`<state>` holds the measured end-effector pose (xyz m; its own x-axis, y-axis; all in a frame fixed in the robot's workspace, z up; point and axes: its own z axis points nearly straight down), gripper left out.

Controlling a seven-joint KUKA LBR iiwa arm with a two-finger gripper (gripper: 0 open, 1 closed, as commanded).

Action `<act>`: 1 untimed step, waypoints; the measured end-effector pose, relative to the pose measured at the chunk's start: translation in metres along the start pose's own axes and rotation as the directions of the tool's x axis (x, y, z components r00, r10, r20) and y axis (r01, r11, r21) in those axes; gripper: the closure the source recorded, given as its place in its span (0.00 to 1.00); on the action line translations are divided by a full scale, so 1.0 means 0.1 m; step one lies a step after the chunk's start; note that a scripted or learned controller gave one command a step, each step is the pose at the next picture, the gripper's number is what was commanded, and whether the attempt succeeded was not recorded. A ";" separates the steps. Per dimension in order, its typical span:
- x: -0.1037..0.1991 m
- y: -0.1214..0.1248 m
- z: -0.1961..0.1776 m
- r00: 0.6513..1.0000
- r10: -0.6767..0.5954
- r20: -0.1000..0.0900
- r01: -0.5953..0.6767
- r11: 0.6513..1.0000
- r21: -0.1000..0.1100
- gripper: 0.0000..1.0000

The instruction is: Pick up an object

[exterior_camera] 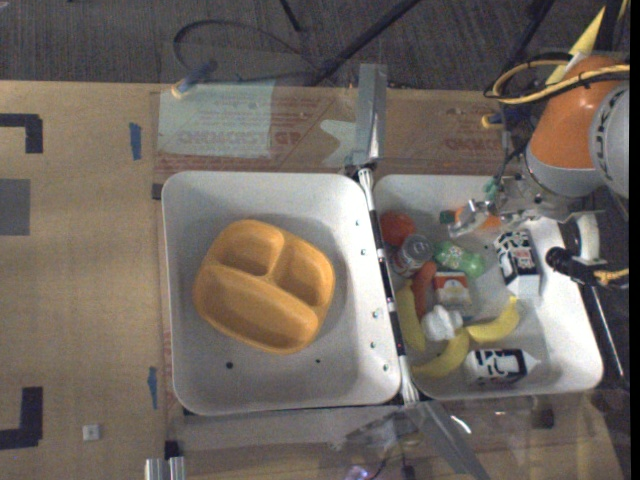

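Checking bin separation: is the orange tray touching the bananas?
Apart. The camera view shows the orange tray in the left bin, the bananas in the right bin, the divider between them.

Robotics lab: taped wooden bench (80,268), white bins (190,208), tripod legs (390,23), cables (215,38) on carpet

The grey KUKA iiwa arm (612,133) has a rounded, smooth housing. A glossy orange band (562,128) wraps the segment above the wrist and forms a bulbous, dome-like shape. A yellow cable (530,73) loops over the top of the orange section, accompanied by thinner black cables. Below the band, the metallic silver wrist assembly (520,196) carries small brackets and fittings. The two-finger gripper (470,218) is made of pale, reflective metal.
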<state>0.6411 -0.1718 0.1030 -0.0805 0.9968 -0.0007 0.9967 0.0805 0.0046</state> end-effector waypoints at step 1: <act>-0.37 0.22 -0.07 1.000 -0.007 -0.012 0.007 1.000 0.013 0.00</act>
<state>0.6661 -0.2072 0.1103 -0.0874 0.9961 0.0114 0.9961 0.0876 -0.0089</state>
